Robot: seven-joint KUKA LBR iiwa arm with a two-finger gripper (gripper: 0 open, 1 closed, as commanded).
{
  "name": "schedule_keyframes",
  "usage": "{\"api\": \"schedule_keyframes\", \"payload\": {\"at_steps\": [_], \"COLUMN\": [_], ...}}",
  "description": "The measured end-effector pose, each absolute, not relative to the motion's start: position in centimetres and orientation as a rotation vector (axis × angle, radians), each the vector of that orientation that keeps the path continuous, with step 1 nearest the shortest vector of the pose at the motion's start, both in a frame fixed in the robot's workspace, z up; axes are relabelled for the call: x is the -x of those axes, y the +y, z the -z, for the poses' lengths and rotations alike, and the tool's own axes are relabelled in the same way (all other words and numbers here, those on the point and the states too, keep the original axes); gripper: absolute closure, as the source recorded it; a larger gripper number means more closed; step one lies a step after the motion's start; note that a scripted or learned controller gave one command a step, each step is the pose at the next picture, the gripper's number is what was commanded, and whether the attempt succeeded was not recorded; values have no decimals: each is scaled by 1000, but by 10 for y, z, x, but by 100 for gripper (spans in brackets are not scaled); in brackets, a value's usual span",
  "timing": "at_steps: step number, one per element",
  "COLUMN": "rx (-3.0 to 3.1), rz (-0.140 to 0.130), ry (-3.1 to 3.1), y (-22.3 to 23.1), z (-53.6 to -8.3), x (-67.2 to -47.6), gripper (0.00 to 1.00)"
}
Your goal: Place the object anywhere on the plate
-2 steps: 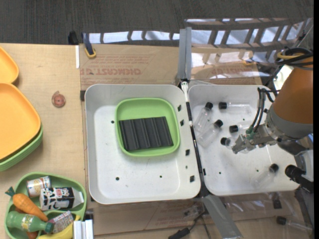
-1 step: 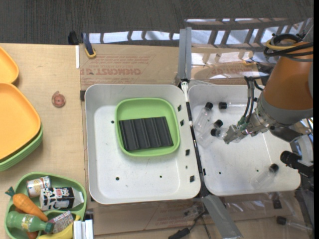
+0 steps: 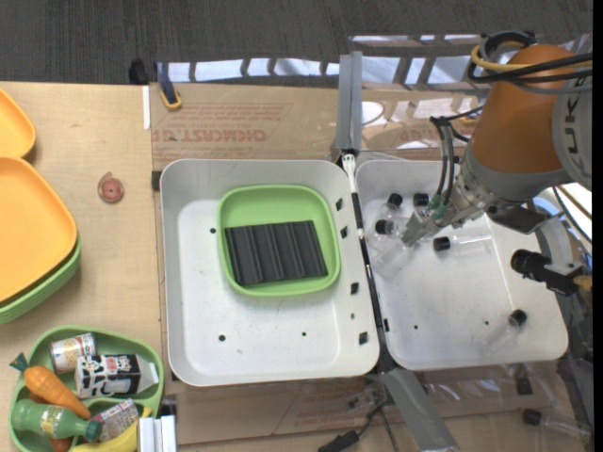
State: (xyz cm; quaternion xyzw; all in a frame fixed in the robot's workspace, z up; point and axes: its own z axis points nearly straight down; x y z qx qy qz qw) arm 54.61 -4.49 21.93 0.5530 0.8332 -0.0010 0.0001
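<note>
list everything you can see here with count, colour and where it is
bins: 2, white, side by side on the bench
plate: 1, green, in the left bin
ridged block: 1, dark grey, on the plate
stacked plates: several, orange over green, far left
bowl of toy food: 1, green, bottom left
small disc: 1, reddish, on the wood at left
arm: 1, grey and orange, over the right bin
hand: 1, low in the right bin

a pale wooden bench (image 3: pixel 104 252) fills the left, with brown cardboard (image 3: pixel 245 130) (printed lettering upside down) laid behind the bins. dark grey carpet (image 3: pixel 236 12) covers the floor beyond. light is even, shadows soft.
</note>
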Motion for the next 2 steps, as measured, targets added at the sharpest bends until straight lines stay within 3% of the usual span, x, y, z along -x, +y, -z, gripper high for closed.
{"api": "schedule_keyframes", "payload": {"at_steps": [1, 2], "rx": [-1671, -1594], "rz": [6, 5], "ry": [2653, 2708], "y": [-26, -6], "z": [-192, -191], "x": [-576, -568], "gripper": [100, 100]}}
